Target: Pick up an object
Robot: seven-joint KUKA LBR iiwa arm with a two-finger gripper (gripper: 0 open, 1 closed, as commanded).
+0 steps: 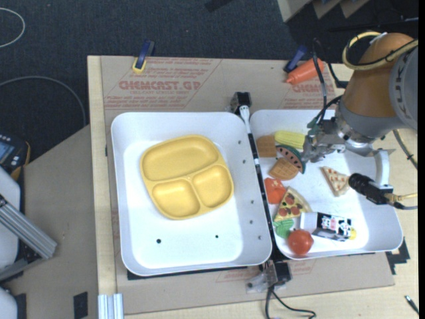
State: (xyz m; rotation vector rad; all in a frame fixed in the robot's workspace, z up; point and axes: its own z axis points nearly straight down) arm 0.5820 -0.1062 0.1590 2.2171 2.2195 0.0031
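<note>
Where toy food crowds the right bin (382, 234), arm (375, 85) bent low overhead.

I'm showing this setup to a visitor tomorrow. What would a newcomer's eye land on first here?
Most likely the yellow divided plate, alone in the left bin. Next, the bright cluster of toy food in the right bin: a pizza slice, a tomato, corn. Then the grey-and-orange arm, its end effector low beside the corn.
</note>
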